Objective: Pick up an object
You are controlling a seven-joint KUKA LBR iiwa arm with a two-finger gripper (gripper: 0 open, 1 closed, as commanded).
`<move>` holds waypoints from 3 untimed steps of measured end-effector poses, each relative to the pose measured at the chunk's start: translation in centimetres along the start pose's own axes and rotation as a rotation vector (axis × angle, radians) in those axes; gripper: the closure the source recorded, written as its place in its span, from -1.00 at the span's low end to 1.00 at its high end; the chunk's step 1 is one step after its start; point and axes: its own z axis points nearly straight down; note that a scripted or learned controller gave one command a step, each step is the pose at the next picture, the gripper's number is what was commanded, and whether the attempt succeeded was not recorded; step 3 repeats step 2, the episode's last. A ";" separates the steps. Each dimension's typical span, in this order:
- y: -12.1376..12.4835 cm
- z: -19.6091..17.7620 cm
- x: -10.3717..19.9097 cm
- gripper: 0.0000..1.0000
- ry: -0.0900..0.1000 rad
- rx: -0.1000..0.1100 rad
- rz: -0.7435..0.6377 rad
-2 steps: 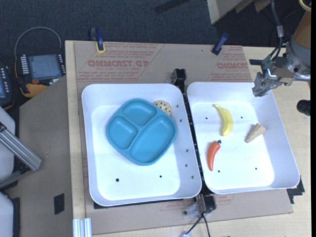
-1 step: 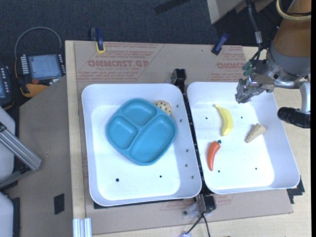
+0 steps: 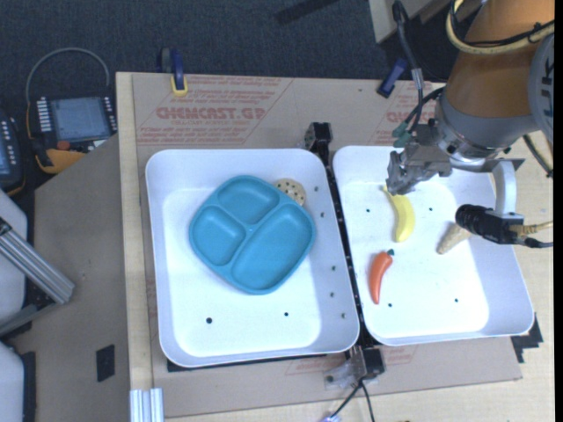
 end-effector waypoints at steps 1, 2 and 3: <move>-1.9 2.5 4.2 1.00 0.000 0.003 0.002; -3.5 3.4 8.2 1.00 -0.001 0.002 0.002; -3.5 3.4 8.2 1.00 -0.001 0.002 0.002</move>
